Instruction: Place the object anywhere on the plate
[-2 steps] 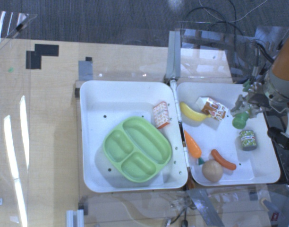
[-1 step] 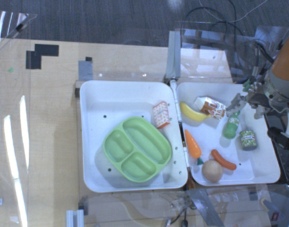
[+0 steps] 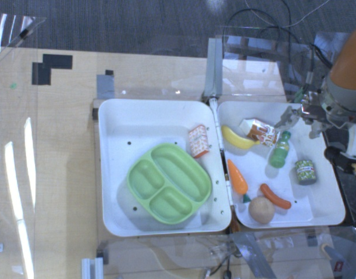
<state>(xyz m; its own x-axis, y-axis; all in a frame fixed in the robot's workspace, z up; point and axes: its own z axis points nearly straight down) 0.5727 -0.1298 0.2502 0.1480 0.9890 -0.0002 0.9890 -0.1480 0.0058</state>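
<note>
The hand (image 3: 302, 116) is hovering over the right bin (image 3: 335, 211), fingers spread and grasping nothing. In the left bin (image 3: 108, 173), a green 3-compartment plate (image 3: 169, 182) is lying bare, and a small red-and-white carton (image 3: 198, 140) is sitting just beside it. A green bottle (image 3: 279, 150) is lying just below the hand.

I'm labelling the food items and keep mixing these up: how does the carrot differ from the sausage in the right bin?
The carrot is orange with a green stub at its lower end; the sausage is red-orange with no green. The carrot tapers to a point, while the sausage keeps an even thickness with rounded ends. The carrot lies close to the bin's left wall, nearly along it; the sausage lies further right, slanting down to the right. Both are long, toy-like foods lying flat in the right bin.
</note>
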